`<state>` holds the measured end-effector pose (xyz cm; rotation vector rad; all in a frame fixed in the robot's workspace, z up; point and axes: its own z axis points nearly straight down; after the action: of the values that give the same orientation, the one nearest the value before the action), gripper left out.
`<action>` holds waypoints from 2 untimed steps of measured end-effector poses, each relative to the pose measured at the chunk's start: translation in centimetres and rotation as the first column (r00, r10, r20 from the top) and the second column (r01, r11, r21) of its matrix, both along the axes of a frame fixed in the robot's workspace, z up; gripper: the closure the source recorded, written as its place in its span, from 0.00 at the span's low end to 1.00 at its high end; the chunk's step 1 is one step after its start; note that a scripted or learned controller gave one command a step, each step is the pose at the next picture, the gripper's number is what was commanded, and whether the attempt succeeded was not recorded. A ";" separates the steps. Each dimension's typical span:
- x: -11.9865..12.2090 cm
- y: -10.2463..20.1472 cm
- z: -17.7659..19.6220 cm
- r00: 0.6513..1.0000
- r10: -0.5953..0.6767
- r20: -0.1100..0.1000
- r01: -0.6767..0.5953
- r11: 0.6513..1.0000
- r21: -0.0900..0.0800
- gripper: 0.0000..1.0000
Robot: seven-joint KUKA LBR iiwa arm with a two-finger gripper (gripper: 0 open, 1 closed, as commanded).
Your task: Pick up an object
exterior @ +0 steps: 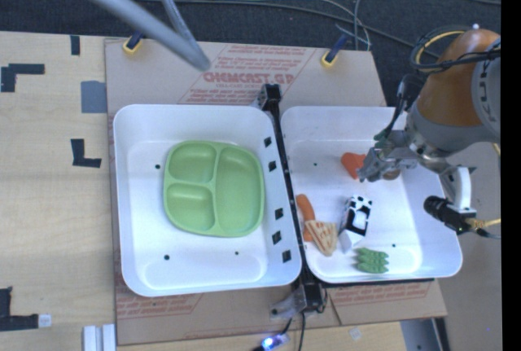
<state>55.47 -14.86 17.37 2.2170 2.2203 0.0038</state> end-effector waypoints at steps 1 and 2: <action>0.0 -0.6 6.2 1.000 -0.001 0.001 0.001 1.000 -0.001 1.00; 0.1 -0.6 11.5 1.000 0.000 0.000 0.000 1.000 0.000 1.00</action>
<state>55.59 -15.49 28.88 2.2167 2.2203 0.0031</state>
